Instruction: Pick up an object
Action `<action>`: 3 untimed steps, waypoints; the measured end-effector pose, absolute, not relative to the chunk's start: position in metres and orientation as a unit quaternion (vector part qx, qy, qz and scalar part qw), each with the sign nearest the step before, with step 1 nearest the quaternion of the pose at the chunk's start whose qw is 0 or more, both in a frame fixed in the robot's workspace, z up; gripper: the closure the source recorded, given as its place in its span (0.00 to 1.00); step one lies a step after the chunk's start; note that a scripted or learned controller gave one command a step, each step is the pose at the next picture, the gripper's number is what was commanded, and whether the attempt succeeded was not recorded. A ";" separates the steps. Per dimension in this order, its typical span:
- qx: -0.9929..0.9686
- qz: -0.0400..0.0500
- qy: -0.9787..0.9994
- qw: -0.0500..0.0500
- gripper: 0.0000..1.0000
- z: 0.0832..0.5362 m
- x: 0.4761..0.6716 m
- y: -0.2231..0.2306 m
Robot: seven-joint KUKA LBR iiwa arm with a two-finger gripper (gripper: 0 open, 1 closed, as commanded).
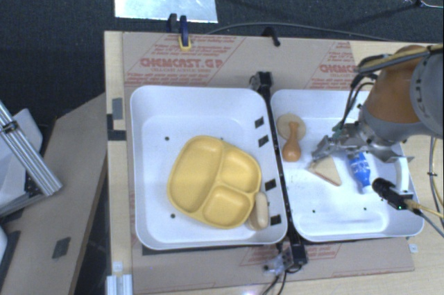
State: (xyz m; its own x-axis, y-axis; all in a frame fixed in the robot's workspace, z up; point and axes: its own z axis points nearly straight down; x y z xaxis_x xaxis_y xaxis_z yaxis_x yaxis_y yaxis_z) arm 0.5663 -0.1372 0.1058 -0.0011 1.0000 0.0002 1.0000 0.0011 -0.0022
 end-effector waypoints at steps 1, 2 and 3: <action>-0.706 0.000 -0.708 -0.001 1.00 0.119 0.567 -0.137; -0.706 -0.002 -0.708 -0.003 1.00 0.183 0.566 -0.138; -0.706 -0.002 -0.708 -0.004 1.00 0.242 0.561 -0.146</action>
